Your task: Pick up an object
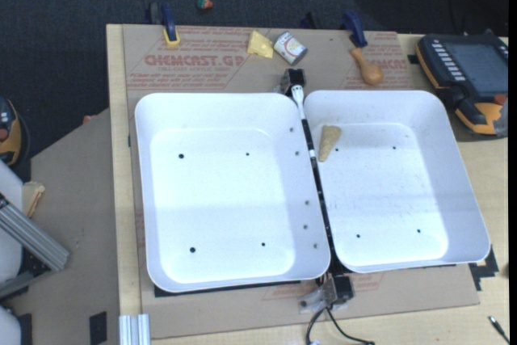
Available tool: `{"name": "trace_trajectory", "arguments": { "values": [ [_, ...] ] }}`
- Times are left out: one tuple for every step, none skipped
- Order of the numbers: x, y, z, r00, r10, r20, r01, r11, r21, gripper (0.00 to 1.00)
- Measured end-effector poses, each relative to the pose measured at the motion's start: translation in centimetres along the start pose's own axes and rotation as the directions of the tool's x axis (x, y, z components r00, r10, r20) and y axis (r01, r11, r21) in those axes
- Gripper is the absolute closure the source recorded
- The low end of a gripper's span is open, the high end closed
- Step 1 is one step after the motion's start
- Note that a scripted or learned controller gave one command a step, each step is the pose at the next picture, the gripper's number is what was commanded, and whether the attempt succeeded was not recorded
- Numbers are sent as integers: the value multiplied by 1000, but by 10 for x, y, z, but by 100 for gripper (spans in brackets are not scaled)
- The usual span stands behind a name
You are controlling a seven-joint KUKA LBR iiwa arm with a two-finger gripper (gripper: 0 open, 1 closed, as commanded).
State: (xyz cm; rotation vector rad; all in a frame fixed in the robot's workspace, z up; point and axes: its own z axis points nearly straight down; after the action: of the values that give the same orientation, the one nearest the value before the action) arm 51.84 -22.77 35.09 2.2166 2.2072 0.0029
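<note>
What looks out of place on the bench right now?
Several small items lie outside the bins on the cardboard behind them: a yellow wedge, a small white box and a tan wooden piece. A little ball sits on the carpet. One tan piece lies in the right bin.

The arm's pose cannot be told from this overhead view. Its reach, its tilt and its height above the worktop (123, 174) cannot be judged either.

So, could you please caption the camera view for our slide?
Two white bins side by side; a tan wedge lies in the right bin, small items on the board behind.
</note>
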Motion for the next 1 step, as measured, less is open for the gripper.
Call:
{"name": "trace_trajectory", "arguments": {
  "values": [
    [110, -2, -39, 1000, -17, -10, 17, 1000, 2, 100]
  ]
}}
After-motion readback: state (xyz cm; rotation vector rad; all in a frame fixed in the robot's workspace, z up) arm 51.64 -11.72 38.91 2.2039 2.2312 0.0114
